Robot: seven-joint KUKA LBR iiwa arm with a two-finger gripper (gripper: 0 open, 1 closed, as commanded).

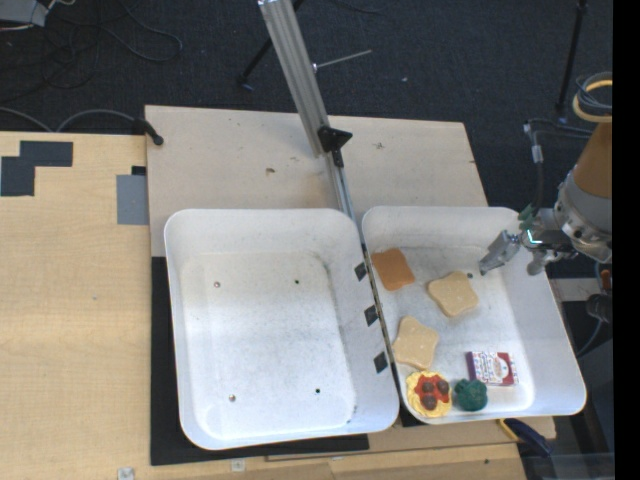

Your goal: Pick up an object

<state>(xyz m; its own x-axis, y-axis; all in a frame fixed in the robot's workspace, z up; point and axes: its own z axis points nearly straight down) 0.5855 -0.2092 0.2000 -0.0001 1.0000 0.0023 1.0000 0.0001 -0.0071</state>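
Two shallow white bins sit side by side on the desk (420, 148), the left bin (200, 238) beside the right bin (545, 338), with a row of small black clips (368, 314) along the seam where their walls meet. Every loose object lies in the right bin. A browned toast slice (393, 268) rests near the bin's left wall, toward the far end. A paler bread slice (453, 294) lies to its right, apart from it, and a third bread piece (416, 344) sits nearer the camera, close to the left wall. Along the near edge of that bin lie a small plate-like toy with red pieces (429, 392), a dark green round toy (470, 395) just beside it, and a small red and white packet (491, 368) a little behind the green toy. The arm (590, 183) reaches in from the right, and its pincer (512, 247) hangs over the right bin's far right part, near the wall. Its two fingers are spread apart with nothing between them; one finger (495, 253) slants down toward the bin floor, close to the paler bread slice but not touching it. A slanted aluminium rail (300, 73) stands behind the bins.
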